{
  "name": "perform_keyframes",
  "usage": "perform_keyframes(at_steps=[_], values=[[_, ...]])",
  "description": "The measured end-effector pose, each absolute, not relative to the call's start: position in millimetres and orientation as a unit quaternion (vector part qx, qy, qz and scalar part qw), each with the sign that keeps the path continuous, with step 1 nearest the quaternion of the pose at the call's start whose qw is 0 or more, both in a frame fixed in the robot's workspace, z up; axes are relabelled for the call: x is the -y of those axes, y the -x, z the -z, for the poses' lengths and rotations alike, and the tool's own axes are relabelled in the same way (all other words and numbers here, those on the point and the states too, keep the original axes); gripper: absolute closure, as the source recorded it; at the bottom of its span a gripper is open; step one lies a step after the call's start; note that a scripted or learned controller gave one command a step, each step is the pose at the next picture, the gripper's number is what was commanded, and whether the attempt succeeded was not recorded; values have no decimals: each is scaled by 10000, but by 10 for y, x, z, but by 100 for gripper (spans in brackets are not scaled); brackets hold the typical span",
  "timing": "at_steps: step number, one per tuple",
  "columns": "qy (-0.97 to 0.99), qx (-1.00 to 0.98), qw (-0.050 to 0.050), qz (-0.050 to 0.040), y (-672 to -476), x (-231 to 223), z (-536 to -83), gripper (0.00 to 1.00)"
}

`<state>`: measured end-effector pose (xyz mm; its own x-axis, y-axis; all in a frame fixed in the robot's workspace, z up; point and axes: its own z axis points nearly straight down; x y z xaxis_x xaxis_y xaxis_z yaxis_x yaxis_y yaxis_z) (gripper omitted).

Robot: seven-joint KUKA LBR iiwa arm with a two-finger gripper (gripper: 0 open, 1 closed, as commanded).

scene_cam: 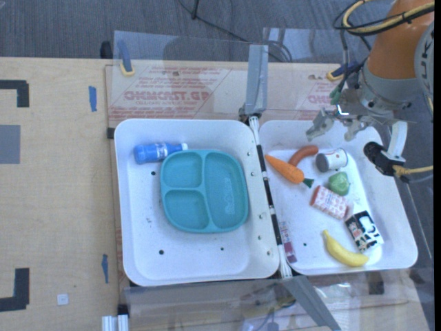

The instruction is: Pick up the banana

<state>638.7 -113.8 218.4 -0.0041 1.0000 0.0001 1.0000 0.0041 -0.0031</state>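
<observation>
Your banana (344, 251) lies at the right bin's (400, 205) six o'clock edge, touching a small black-and-white carton (363, 230) at its one o'clock. Your gripper (337, 124) hangs over that bin's twelve o'clock rim, fingers spread apart and holding nothing, well apart from the banana. Between them you have a carrot (285, 169), a sausage (303, 154), a white can (331, 160) and a green vegetable (338, 182)

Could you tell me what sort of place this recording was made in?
Probably a robotics lab: a grey arm reaches over two white bins on a bench, one with toy foods such as a banana, cables trailing behind.
</observation>
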Motion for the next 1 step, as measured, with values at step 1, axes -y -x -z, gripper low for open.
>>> perform_keyframes(at_steps=[1], values=[[7056, 7086, 11, -10, -6387, 1138, -2184, 0]])
